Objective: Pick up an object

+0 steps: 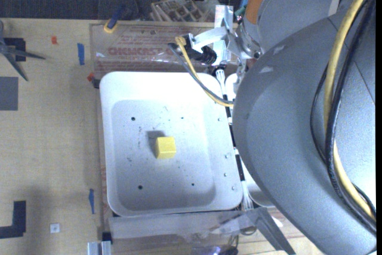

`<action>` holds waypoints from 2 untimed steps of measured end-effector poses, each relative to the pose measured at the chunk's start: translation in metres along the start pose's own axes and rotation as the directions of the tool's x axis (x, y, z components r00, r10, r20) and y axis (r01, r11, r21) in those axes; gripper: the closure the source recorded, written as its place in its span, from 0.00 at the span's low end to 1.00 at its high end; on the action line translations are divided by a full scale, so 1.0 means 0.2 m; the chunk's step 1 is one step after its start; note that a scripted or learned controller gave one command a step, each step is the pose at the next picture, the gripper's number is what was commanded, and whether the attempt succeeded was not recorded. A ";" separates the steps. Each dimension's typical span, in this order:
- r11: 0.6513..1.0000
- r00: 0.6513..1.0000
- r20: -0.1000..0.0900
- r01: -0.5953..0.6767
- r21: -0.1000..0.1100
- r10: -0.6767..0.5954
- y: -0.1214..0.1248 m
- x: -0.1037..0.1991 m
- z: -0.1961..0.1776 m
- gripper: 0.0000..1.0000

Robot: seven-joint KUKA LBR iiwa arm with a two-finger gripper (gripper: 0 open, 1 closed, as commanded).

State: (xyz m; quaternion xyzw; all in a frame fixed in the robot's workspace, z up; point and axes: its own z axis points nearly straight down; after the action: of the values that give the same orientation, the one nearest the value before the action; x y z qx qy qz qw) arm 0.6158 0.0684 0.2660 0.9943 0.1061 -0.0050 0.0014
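A small yellow block [165, 147] lies near the middle of the left white bin [119, 89]. It rests flat on the bin floor with nothing touching it. The grey arm fills the right side of the camera view, with its orange band at the top. The gripper [224, 77] hangs over the bin's far right corner, well up and to the right of the block, mostly hidden behind wrist hardware and a yellow cable.
Dark specks dot the bin floor. A cardboard box [149, 51] with red lettering lies along the bin's far edge. Blue tape marks and dark tools sit on the wooden bench [48, 128] at left. The second bin is hidden beneath the arm.
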 end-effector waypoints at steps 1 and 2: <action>1.000 1.000 -0.004 -0.010 0.004 0.010 0.32 0.00 0.21 1.00; 0.997 0.997 -0.006 0.071 0.002 -0.071 0.26 0.10 0.23 1.00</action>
State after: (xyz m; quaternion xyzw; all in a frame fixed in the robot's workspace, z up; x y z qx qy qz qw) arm 0.6464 0.0224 0.2193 0.9900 0.1414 -0.0021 -0.0003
